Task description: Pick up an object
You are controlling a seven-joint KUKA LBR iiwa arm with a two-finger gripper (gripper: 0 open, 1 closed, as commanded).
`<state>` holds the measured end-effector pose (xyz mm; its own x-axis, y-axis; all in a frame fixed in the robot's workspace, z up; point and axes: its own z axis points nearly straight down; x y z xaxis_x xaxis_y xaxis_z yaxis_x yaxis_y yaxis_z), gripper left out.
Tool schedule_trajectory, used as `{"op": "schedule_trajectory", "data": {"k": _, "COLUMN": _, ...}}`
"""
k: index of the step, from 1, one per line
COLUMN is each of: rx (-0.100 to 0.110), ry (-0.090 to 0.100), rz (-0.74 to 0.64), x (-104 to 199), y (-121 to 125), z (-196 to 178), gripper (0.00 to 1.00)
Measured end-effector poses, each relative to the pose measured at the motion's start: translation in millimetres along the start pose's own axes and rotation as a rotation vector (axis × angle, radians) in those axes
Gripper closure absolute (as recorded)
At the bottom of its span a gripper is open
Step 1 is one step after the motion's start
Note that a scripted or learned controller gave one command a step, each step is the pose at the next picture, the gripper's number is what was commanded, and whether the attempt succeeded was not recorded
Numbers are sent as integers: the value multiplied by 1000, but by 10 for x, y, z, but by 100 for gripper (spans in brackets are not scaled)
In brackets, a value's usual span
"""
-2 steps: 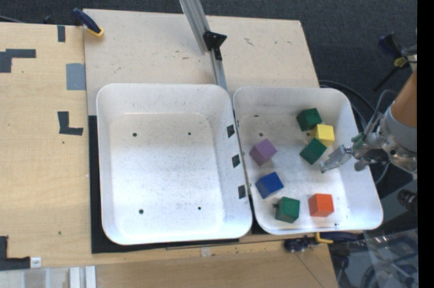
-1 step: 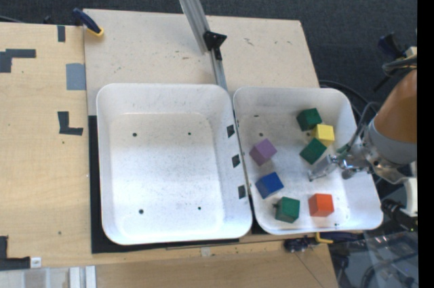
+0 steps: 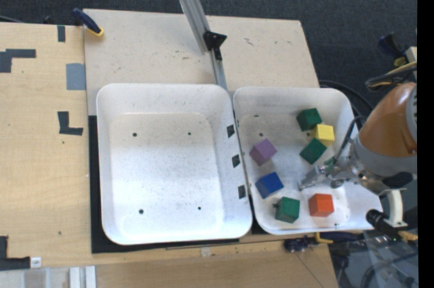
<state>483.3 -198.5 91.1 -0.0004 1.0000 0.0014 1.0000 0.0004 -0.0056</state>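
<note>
The arm comes in from the right, its orange band hanging over the right rim of the right bin. Below the band the grey wrist bends down and left, ending in the gripper, which sits low inside the bin toward its near right part. The gripper's metal tip points left, at the bin floor. How far the jaws stand apart cannot be told, since the tip is small and blurred against the white; no block shows between them.

Seven blocks lie in the right bin. The orange block rests just nearside of the gripper tip, close to it but apart. A dark green block sits just farside of the tip, tilted on the floor. A yellow block touches or nearly touches that green one on its far right side, and another green block lies beyond it, nearest the far wall. To the left of the gripper sits the blue block, with a purple block farther back. A third green block lies near the front wall, left of the orange one.

The left bin stands beside the right one, their walls touching.
</note>
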Motion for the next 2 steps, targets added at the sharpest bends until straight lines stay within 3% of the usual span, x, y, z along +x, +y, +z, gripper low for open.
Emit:
{"op": "schedule_trajectory", "data": {"k": 1, "rx": -2, "ry": 1, "rz": -1, "x": 5, "y": 7, "z": -122, "gripper": 100}}
{"op": "schedule_trajectory", "data": {"k": 2, "rx": -10, "ry": -3, "rz": -1, "x": -7, "y": 15, "z": -751, "gripper": 100}}
